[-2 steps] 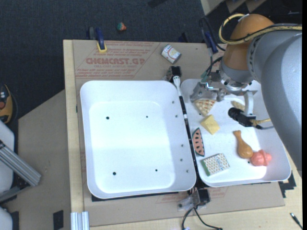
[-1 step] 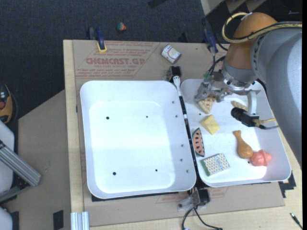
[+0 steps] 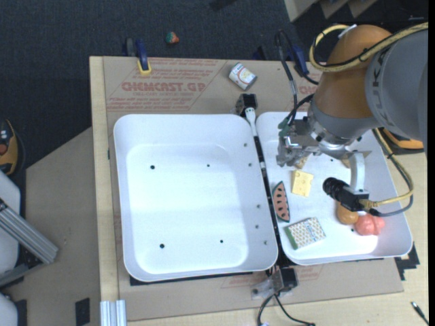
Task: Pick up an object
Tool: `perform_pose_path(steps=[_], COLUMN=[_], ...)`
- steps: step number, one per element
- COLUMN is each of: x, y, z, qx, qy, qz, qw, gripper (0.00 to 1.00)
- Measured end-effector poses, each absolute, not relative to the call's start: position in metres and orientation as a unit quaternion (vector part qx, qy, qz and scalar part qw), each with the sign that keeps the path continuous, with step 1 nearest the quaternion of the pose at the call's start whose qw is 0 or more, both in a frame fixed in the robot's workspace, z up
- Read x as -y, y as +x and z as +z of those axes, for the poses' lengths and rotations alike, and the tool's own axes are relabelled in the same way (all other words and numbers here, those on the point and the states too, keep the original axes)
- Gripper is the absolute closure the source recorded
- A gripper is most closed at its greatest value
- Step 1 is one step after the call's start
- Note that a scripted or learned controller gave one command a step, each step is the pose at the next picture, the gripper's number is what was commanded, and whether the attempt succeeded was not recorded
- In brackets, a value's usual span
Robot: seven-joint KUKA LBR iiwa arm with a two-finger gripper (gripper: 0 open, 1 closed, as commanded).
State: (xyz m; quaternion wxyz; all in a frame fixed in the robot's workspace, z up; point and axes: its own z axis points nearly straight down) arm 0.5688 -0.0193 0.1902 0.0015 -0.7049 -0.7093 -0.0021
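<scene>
Hovering in the right bin, the gripper hung just above a yellow block; finger spacing could not be told.

A single camera looks down from above the bench at a slant, far enough back to take in both white bins whole. The left bin sits near the middle of the frame; the right bin lies just beside it toward the right edge. Dark floor shows beyond the left bin's far rim, and the bench's cardboard sheet borders it.
</scene>
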Motion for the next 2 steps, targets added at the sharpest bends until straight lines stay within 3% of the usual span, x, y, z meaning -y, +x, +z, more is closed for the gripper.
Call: perform_pose_path(steps=[1, 2], x=[0.099, 0.208], y=[0.586, 0.532], z=[0.238, 0.250], qx=[0.705, 0.703], qy=[-0.709, -0.711], qz=[-0.0010, 0.0016], qw=[-0.004, -0.001], gripper=[1.00, 1.00])
